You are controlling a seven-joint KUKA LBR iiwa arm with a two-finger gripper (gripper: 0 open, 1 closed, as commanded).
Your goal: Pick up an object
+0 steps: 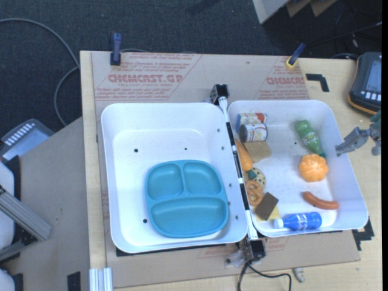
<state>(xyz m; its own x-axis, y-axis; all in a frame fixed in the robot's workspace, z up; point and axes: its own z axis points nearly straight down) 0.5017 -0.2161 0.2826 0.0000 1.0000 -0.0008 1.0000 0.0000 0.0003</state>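
The jaws (353, 140) hang at the far right of the bench (182, 80), just outside the right rim of the right bin (339, 126), and from here they look small and grey; I cannot tell how they stand, released or clenched, and nothing shows between them.

All the loose things lie in that right bin. Nearest the jaws is a green bottle (309, 136), tilted along the bin floor just to their left. Below it sits an orange fruit (313, 168), and lower again a red sausage (321, 201) lies near the right wall. Along the bin's front wall a blue bottle with a white cap (298, 222) lies on its side. At the back, near the divide between the bins, a tin can with a red-and-white label (253, 127) lies tipped over. Below it, hugging the left wall, come an orange carrot (244, 155), a tan slice of bread (261, 151), a pretzel (254, 193) and a dark brown square piece (267, 205). These are all well apart from the jaws, across the bin.

The left bin (121, 126) carries a blue divided plate (187, 197), flat on its floor toward the front right corner, with three compartments.
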